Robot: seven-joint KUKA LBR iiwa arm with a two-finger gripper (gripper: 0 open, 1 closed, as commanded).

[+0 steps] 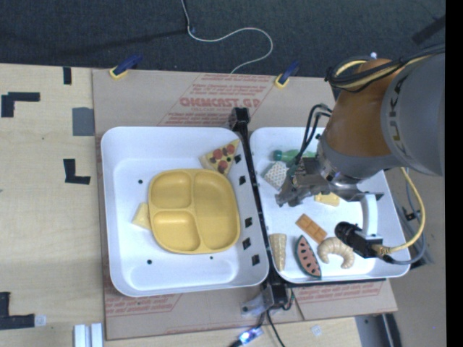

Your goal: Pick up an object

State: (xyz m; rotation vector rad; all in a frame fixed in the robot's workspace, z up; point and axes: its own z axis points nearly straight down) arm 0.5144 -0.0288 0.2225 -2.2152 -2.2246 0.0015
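The right bin (286,137) holds several toy foods: a croissant (338,251), a watermelon slice (307,256), an orange cracker (311,228), an ice-cream cone (278,249), a pale speckled piece (276,173), a green item (286,155) and a yellowish piece (327,200). My gripper (291,196) hangs low over the middle of this bin, just right of the speckled piece and above the cracker. I see nothing clearly held in it. The arm hides the bin's back right part.
The left bin (116,215) carries a yellow divided plate (194,210), a pizza slice (221,158) at its back right corner and a yellow wedge (141,215) poking out from under the plate. A black divider (249,194) runs between the bins.
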